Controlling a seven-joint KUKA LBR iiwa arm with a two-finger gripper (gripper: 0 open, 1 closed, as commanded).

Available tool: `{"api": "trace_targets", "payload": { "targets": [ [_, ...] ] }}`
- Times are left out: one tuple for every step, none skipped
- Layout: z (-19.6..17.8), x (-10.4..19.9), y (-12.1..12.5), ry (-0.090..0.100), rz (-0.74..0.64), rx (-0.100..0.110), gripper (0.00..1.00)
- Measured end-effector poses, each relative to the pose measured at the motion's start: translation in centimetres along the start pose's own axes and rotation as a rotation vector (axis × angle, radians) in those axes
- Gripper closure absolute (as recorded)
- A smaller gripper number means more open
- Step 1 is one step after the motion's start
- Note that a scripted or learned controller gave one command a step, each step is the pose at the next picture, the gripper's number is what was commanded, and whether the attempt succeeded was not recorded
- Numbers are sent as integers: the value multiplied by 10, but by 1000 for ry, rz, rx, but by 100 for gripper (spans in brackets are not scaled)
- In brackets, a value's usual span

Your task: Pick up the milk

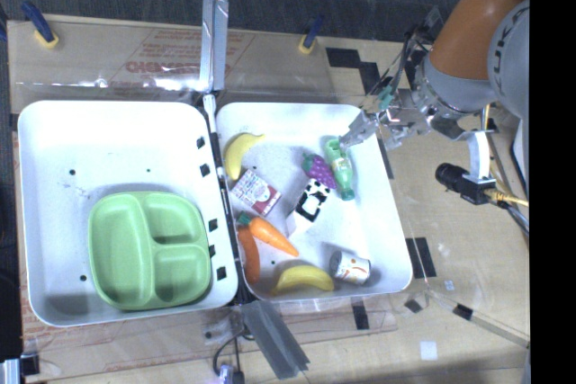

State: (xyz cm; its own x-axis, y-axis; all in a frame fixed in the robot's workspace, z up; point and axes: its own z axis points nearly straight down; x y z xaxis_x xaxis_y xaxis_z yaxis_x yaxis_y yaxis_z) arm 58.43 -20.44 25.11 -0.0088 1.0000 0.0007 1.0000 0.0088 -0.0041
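Note:
The milk (310, 200) is a small black-and-white patterned carton lying in the middle of the right bin (394, 229), between a bunch of purple grapes (319, 167) and an orange carrot (270, 235). My gripper (355, 134) hangs over the right bin's upper right corner, above and to the right of the milk, close to the top of a green bottle (341, 170). It is apart from the milk, and I see nothing held in it.
The right bin also holds a banana (236, 153) at the upper left, a red-and-white box (254, 191), a second banana (302, 279) and a can (351, 267) at the front. A green divided plate (149, 249) sits in the left bin (54, 139).

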Motion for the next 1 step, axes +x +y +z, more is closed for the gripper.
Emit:
{"api": "trace_targets", "payload": {
  "targets": [
    [144,32,-25,0,-194,0,0]
  ]
}}
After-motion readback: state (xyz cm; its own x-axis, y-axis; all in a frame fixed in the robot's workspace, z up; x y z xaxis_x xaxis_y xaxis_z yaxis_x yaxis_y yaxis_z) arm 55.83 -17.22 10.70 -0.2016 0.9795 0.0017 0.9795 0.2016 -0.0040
